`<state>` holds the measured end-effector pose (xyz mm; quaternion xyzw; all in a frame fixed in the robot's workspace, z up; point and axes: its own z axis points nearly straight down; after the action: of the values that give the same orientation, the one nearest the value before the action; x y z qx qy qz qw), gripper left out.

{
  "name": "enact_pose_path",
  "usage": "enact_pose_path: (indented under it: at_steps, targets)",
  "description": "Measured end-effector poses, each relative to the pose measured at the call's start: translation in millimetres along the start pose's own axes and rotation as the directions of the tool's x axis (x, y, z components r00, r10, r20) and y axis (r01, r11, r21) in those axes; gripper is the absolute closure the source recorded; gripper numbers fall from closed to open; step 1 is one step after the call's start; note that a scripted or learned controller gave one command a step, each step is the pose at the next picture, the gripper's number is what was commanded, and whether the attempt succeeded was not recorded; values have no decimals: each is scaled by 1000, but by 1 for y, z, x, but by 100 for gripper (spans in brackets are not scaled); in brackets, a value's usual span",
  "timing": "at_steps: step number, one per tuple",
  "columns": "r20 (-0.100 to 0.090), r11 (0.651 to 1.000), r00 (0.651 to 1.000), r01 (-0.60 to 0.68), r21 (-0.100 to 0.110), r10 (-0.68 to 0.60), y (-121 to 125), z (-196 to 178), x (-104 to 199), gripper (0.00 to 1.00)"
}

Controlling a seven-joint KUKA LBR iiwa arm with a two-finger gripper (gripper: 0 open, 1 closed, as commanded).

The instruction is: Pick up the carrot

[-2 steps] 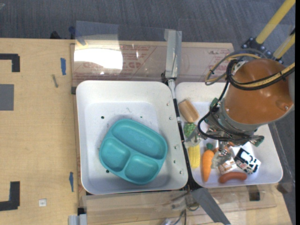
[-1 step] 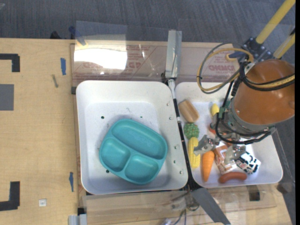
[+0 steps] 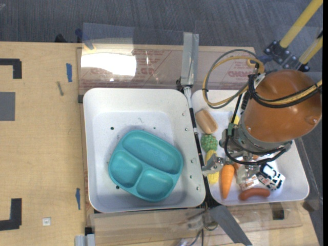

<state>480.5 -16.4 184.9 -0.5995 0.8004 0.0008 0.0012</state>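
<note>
I see the arm [image 3: 279,106] reaching in from the right and hanging over the right bin [image 3: 296,189], its orange band covering much of that bin's middle. The tool [image 3: 241,169] sits below the band, low in the bin. From this angle the wrist hides most of it, so I cannot tell how far open it is. Nothing I can see shows it has hold of anything.

The carrot [image 3: 226,181] lies in the right bin, toward the near left part. Its thick end points away from me and its tip points at the near rim. The tool is just beside that thick end, on the carrot's right, and I cannot tell whether the two touch. The carrot looks to be resting on the bin floor.

To the right of the carrot's tip, a reddish sausage [image 3: 253,193] lies crosswise along the near rim. Further back along the bin's left wall I see an ear of corn [image 3: 209,143], yellow with green. Behind that is a tan bun [image 3: 206,121]. A small yellow piece [image 3: 211,178] lies just left of the carrot, too small for me to identify.

The left bin [image 3: 97,137] holds a teal divided plate [image 3: 146,163], set at a slant in its near half. Both bins sit side by side on the pale wooden table [image 3: 36,137], their inner rims touching.
</note>
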Motion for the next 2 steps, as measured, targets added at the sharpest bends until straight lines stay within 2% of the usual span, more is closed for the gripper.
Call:
enact_pose_path:
  at_steps: [1, 2]
  targets:
    - [3, 999, 999, -45, 10, 45, -24, 90, 75, 0]
    - [7, 999, 999, -45, 12, 44, -24, 81, 73, 100]
